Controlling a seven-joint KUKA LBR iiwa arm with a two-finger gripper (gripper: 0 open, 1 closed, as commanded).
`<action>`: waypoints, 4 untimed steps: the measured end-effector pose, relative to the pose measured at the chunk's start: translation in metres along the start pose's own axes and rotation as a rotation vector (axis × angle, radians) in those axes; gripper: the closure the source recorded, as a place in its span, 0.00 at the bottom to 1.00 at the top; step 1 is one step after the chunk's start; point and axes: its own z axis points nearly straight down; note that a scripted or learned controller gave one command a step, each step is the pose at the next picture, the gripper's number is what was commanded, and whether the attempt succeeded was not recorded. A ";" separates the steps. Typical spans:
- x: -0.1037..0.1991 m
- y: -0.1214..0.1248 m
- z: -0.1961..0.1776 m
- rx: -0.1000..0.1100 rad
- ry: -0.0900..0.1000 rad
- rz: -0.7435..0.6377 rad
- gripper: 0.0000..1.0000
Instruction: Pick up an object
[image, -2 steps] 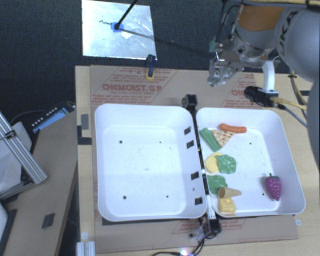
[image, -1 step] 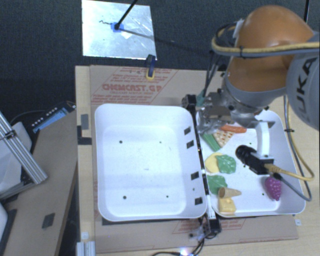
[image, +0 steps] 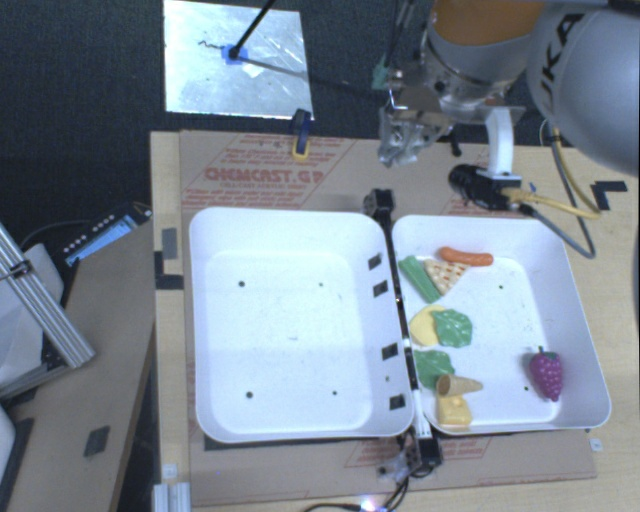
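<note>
Objects: a handful of small toy foods, all lying in the right bin (image: 580, 300), most of them along its left side near the divider between the bins.
Orange piece (image: 465, 257): long and sausage-like, lying flat near the bin's far edge, touching the top of a yellow wedge (image: 444, 273) that looks like a pizza slice.
Green strip (image: 418, 277): a long flat piece just left of the wedge, set at a slant.
Middle cluster: a pale yellow round piece (image: 426, 324) with a leafy green piece (image: 453, 327) against its right side.
Near cluster: another green piece (image: 433, 366), a small tan cone (image: 459, 385) lying on its side, and a yellow block (image: 453, 410) nearest the front edge — all close together.
Grapes (image: 545, 372): a purple bunch with a green top, alone by the bin's right wall, well apart from the rest.
Left bin (image: 290, 320): white and shallow, with a few dark dots on its floor.
Pincer (image: 403, 146): above the counter (image: 260, 165) beyond the far edge of the bins, near the divider line; nothing shows in its grip, and whether it is open or closed cannot be told from here.
Arm (image: 500, 40): grey with an orange band, coming in from the upper right.
Counter extras: a yellow and blue clamp (image: 301, 135) at the far edge, a shiny sheet (image: 240, 60) behind it.
</note>
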 end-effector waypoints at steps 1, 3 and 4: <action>-0.011 0.032 -0.143 -0.005 0.001 0.001 1.00; -0.066 0.034 -0.033 0.006 -0.001 0.002 1.00; 0.005 0.032 -0.118 0.002 0.003 -0.004 1.00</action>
